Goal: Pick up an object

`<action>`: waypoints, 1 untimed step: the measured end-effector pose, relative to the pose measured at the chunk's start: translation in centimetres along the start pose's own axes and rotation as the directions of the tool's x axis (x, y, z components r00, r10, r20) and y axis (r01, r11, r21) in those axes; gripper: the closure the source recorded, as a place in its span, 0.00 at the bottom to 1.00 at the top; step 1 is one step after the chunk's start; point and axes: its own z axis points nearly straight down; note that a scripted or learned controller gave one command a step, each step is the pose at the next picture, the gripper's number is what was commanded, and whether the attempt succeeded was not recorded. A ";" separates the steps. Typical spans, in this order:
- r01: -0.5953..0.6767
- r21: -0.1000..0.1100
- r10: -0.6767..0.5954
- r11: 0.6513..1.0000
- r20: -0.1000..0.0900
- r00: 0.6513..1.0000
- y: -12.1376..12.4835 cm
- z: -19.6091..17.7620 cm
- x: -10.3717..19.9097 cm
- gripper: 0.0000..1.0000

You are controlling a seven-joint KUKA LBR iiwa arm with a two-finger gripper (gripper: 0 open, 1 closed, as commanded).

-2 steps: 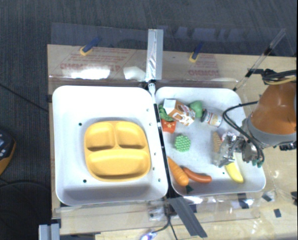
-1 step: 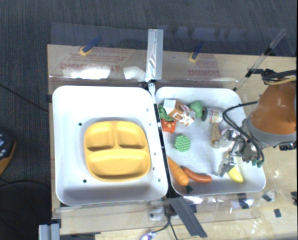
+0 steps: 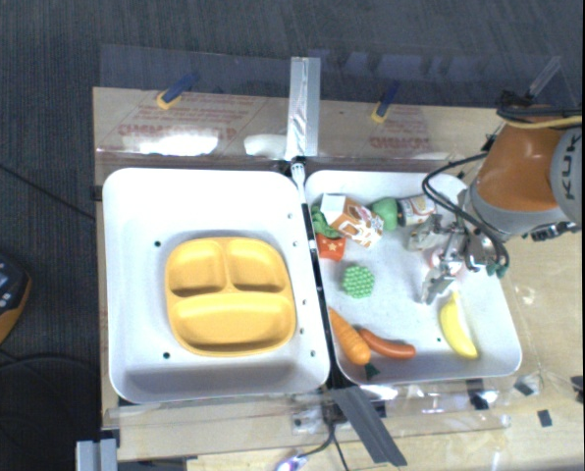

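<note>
While the arm (image 3: 528,180) reaches in from the right over the right bin (image 3: 489,361), its hand (image 3: 440,281) hangs low above the bin floor, just left of the banana's upper end; whether it is spread or pressed together cannot be told, and nothing is seen pinched in it. The banana (image 3: 457,329) lies near the bin's right wall, tilted. A green ball (image 3: 358,281) sits near the bin's middle, apart from the hand. Along the front wall lie a carrot (image 3: 349,338) and a sausage (image 3: 387,344), touching. At the back left are a carton (image 3: 355,222), a red block (image 3: 331,247) and a green bottle (image 3: 391,211), close together. The left bin (image 3: 135,361) holds a yellow tray (image 3: 231,295) with three compartments. Both bins rest on the tabletop (image 3: 548,302).
</note>
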 end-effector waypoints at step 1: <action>-0.012 -0.005 0.012 1.000 0.002 1.000 10.0 0.0 -5.5 0.00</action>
